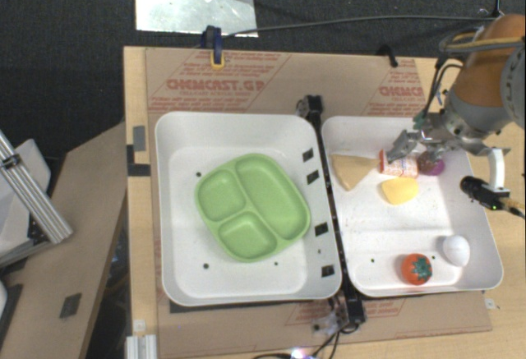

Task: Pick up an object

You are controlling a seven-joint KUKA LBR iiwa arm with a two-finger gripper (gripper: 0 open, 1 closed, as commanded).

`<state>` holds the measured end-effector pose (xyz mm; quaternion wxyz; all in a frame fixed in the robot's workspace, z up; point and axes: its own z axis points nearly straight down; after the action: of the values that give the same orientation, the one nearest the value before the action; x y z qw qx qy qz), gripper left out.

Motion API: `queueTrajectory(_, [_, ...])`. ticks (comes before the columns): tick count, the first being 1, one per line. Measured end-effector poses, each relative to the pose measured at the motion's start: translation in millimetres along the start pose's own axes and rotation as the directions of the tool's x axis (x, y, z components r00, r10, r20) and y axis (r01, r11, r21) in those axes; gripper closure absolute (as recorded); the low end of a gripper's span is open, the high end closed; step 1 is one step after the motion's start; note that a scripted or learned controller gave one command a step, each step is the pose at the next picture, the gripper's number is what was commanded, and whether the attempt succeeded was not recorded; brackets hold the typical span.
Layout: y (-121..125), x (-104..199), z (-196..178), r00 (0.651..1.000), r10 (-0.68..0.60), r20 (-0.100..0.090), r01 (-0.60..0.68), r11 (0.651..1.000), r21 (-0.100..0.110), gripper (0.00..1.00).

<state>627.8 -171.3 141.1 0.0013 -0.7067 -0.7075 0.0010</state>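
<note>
In the right bin (472,209) lie a tan cheese wedge (352,168), a red and white small container (396,165), a yellow rounded piece (400,191), a purple item (432,165), a red tomato with a green top (416,268) and a white egg (454,250). My gripper (411,145) hangs low at the back of this bin, right above the red and white container and next to the purple item, which it partly hides. I see nothing clearly held in it.
The left bin (177,185) holds a green divided plate (251,205). A black divider with clips (322,185) runs between the bins. The arm (485,78) and a black cable (485,193) cross the right bin's far right side.
</note>
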Motion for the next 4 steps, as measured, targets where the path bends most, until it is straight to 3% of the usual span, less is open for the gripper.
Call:
queueTrajectory(1, [2.4,0.8,36.4,1.0,-0.002,0.001,0.002,1.0,-0.009,0.0])
queueTrajectory(2, [2.8,0.2,26.6,1.0,-0.001,0.002,0.001,1.0,-0.011,1.0])
queueTrajectory(4, [15.9,-2.3,-92.0,1.0,-0.004,0.003,0.004,1.0,-0.013,1.0])
